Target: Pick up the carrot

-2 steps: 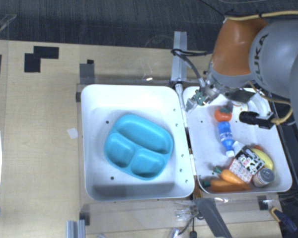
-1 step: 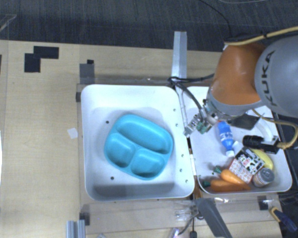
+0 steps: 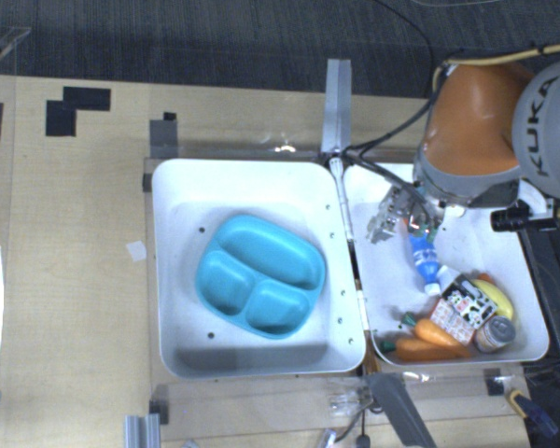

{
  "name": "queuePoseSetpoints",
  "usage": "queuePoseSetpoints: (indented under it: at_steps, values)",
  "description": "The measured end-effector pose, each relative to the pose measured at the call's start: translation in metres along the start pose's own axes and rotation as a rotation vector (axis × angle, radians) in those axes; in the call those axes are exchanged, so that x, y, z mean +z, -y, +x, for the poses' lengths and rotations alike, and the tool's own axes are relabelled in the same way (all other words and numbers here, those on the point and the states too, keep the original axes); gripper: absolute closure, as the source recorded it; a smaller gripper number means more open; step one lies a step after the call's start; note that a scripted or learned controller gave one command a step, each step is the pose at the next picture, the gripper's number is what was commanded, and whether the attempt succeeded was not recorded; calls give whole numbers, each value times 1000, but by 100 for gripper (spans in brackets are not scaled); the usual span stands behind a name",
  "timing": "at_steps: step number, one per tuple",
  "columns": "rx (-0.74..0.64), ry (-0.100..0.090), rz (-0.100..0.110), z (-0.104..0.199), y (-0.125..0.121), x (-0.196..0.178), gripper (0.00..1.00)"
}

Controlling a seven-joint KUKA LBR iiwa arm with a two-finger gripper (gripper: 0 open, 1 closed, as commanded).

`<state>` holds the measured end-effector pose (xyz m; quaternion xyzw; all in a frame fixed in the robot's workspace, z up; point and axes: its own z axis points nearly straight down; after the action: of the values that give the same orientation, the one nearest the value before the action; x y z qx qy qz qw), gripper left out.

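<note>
The tool (image 3: 392, 220) hangs over the right bin (image 3: 383, 278), grip unreadable, and the carrot (image 3: 427, 346) lies below-right of it, packed against a printed box (image 3: 462, 313), so I'd descend on the carrot's free end.
</note>
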<state>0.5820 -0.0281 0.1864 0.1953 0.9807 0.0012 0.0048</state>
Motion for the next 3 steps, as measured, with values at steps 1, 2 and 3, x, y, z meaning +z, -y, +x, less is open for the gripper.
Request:
queuePoseSetpoints:
  at_steps: [1, 2, 3]
  values:
    - [122, 0, -1, -47, -33, 0, 100]
    - [96, 2, 0, -79, -7, 0, 100]
    - [229, -2, 1, -43, -26, 0, 100]
